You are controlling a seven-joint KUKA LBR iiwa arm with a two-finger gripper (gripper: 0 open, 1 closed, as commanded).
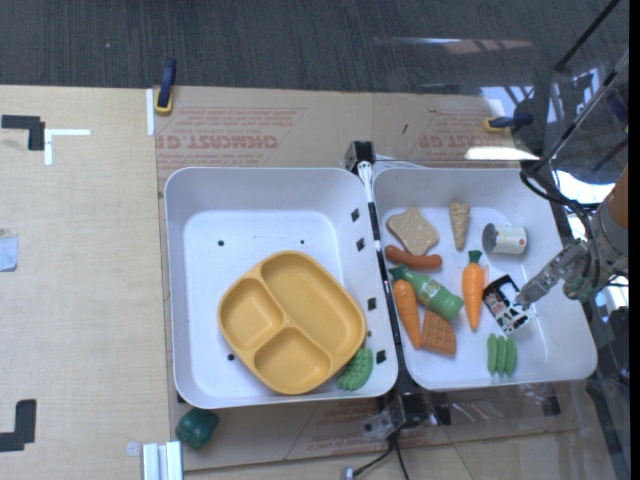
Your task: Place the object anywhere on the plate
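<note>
Plate (291, 320) lies in left bin; arm slants in from right, gripper (507, 304) low over right bin, grip unclear.

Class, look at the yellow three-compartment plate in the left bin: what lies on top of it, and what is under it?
Nothing lies in the compartments of the yellow three-compartment plastic plate. It rests on the floor of the shallow white left bin; whatever lies beneath it is covered.

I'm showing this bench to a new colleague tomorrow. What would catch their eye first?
Probably the yellow divided plate, sitting bare in the left bin with a green leafy toy at its lower right rim. Next, the cluster of toy food in the right bin: two carrots, a bread slice and a sausage, with the tool reaching in from the right.
</note>
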